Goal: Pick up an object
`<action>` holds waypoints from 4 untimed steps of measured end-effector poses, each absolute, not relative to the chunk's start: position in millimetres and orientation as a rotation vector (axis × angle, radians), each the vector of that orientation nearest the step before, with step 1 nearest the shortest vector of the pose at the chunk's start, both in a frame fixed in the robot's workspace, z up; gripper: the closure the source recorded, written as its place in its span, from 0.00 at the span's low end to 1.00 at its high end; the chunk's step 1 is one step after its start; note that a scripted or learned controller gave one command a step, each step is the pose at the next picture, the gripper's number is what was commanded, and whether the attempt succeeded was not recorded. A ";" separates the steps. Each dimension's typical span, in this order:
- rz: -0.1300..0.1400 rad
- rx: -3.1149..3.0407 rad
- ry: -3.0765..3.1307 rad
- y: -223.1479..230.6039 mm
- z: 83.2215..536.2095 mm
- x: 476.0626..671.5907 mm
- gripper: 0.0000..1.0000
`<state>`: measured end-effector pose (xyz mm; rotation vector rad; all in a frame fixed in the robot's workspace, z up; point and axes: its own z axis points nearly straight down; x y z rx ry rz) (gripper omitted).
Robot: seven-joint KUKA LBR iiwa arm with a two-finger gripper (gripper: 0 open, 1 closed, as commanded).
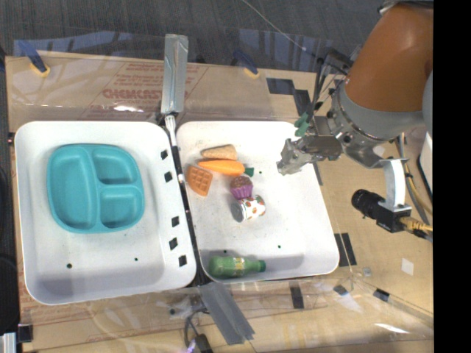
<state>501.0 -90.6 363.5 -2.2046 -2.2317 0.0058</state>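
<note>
You have two white bins side by side on the desk [368, 219]. The left bin [44, 271] holds a teal divided plate [96, 187]. In the right bin [309, 226] you will find a cluster toward its left and far part: a bread piece [219, 152], an orange carrot [223, 167] just near of it, a waffle [199, 179] to the left, a purple cupcake [241, 187], and a small white cup [251, 209] just near of that. A green bottle [235, 265] lies on its side at the near edge. The end effector [288, 162] hovers over the right bin's far right part, well apart from the cluster, holding nothing; you cannot tell whether it is open or closed.
</note>
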 end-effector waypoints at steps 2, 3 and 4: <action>0.012 -2.204 -2.227 -55.1 289.7 518.5 1.00; -0.007 -2.222 -2.232 -102.7 414.9 513.2 1.00; 0.006 -2.217 -2.223 -175.1 360.2 498.4 1.00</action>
